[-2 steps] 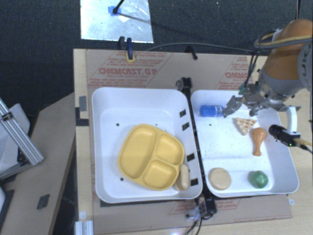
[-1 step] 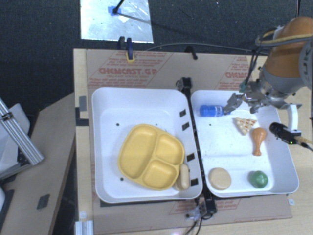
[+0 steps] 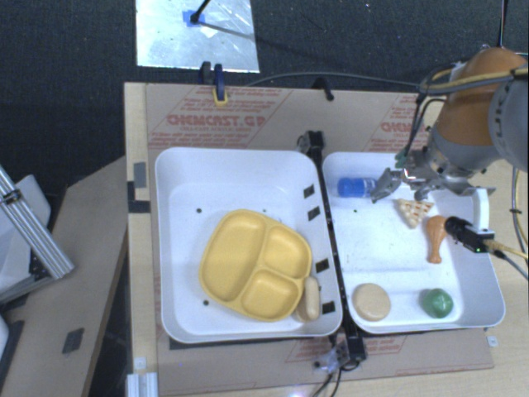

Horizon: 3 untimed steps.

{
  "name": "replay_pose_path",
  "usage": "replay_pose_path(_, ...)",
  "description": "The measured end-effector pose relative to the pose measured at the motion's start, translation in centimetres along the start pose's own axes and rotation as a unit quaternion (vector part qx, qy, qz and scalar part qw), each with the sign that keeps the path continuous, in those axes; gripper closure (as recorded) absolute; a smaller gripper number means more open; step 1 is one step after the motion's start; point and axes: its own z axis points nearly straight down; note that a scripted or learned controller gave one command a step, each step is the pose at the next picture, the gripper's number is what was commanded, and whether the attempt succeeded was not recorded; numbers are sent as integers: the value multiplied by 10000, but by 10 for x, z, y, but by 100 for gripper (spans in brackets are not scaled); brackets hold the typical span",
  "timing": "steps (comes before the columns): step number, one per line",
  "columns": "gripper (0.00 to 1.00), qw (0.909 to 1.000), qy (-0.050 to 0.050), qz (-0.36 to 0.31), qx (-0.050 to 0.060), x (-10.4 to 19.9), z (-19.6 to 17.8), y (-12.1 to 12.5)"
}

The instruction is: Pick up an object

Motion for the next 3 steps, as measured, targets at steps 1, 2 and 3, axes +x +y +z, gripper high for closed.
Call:
replay_pose_path(1,0,10000,2,1,6,-7,47,5)
replay_pose_path(2,0,10000,2,-1,-3,-7,80,5)
replay_pose_path(3,100,10000,-1,-4,-27,-7,67,7)
